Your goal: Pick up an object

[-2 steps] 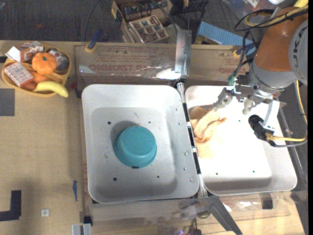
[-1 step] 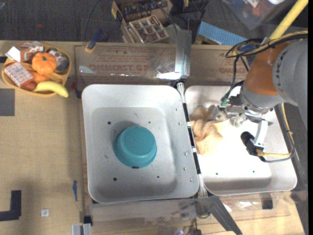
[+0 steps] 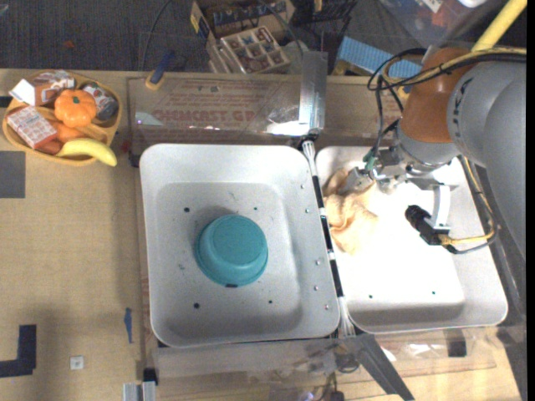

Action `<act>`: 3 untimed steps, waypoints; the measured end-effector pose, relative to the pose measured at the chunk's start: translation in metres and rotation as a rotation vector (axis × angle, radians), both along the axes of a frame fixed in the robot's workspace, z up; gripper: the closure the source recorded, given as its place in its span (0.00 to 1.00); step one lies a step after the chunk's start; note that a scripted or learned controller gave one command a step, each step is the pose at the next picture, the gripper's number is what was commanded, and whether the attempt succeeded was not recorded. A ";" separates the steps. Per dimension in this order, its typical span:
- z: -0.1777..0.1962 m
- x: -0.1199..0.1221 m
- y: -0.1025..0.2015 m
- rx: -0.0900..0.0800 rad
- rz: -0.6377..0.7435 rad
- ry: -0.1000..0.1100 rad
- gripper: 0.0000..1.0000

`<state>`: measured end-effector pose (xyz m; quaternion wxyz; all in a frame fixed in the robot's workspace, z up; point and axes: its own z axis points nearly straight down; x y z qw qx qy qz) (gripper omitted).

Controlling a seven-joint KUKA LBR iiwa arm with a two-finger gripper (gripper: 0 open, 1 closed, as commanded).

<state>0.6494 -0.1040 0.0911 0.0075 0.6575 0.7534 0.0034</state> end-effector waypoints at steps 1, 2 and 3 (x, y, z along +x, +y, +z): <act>0.000 -0.009 -0.030 0.007 -0.203 0.000 0.00; 0.000 0.001 0.009 0.001 -0.011 -0.001 0.00; 0.009 0.003 0.010 0.005 -0.011 -0.004 1.00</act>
